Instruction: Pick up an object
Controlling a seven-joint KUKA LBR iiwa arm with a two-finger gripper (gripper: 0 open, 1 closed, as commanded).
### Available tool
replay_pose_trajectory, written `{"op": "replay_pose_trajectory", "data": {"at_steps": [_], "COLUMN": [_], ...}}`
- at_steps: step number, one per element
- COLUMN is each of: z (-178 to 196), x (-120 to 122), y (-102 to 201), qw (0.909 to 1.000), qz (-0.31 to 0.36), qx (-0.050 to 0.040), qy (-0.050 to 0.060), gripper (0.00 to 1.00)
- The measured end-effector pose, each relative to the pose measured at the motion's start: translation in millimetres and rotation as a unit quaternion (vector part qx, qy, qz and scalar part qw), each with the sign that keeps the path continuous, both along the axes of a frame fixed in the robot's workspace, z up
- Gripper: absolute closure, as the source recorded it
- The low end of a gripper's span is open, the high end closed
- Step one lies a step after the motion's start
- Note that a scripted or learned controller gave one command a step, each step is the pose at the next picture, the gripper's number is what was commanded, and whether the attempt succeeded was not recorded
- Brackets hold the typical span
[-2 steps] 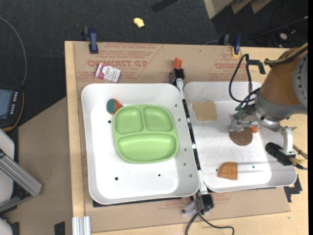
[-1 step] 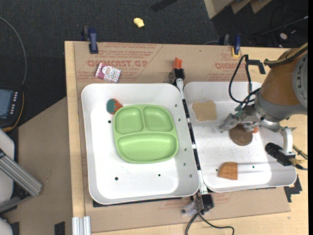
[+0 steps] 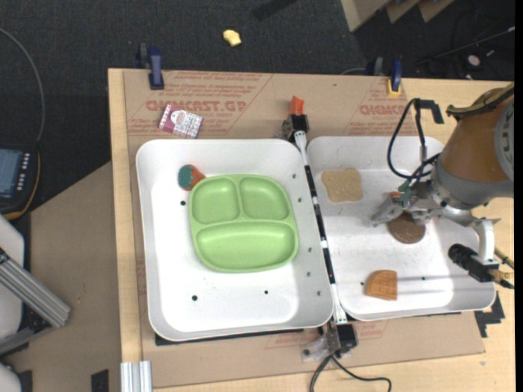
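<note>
Tool [image 3: 402, 211] is down in the right bin [image 3: 359, 284], directly over the brown disc [image 3: 408, 232]; can't tell its state from this angle. Toast [image 3: 341, 184] sits up-left of it, waffle [image 3: 382, 284] near the bin's front edge. Left bin [image 3: 163, 284] holds a green tray [image 3: 242, 223] with a small ball [image 3: 190, 176] touching its corner. Pink packet [image 3: 181, 121] on the counter [image 3: 122, 219].
</note>
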State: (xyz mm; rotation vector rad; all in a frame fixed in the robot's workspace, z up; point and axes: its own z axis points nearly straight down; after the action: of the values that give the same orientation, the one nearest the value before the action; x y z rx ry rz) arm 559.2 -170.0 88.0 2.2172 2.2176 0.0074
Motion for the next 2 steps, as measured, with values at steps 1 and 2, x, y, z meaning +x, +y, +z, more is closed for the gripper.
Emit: {"op": "replay_pose_trajectory", "data": {"at_steps": [1,2], "z": [12.1,11.2], "x": [1.4,1.0], "y": [-1.4,-1.2], "qw": [1.0,1.0], "qz": [0.0,0.0], "qx": [-0.0025,-0.0023], "qy": [-0.003,-0.002], "gripper": [1.0,0.0]}}
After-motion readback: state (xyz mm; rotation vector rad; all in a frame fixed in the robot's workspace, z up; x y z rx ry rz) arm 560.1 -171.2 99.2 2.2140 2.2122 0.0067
